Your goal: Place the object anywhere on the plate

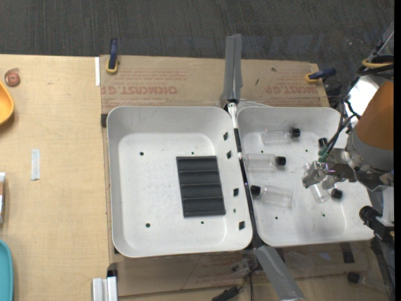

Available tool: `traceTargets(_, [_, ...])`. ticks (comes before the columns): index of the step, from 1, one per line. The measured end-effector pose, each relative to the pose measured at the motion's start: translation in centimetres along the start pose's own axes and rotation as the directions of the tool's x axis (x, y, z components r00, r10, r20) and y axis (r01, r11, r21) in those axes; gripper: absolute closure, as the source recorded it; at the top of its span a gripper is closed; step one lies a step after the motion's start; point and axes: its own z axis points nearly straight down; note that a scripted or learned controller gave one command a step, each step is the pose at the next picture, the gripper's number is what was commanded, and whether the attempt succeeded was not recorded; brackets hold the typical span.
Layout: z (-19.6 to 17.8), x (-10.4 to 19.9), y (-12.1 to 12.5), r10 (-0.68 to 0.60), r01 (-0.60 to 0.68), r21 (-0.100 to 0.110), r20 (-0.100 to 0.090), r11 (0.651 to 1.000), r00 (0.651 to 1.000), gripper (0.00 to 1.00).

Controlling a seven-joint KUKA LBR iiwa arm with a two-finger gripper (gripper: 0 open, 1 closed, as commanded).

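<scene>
Two white bins [125,231], one black plate [200,185], four clear vials [274,196], gripper [315,175] grip unclear.

2 white bins [125,187] — 1 black ribbed plate [200,185], 4 clear vials with black caps [279,134], 2 clamps [113,56]

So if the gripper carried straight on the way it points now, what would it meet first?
Probably the clear vial lying down-left of the gripper in the right bin, though depth is unclear from this slanted view.
</scene>
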Motion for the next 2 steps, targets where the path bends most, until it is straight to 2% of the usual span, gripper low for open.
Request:
traceTargets(1, [1.9,7.2,4.9,0.014,-0.014,0.004,0.001,1.000,1.000,1.00])
traceTargets(2, [1.9,13.2,5.3,0.077,-0.077,0.004,0.002,0.997,0.997,1.00])
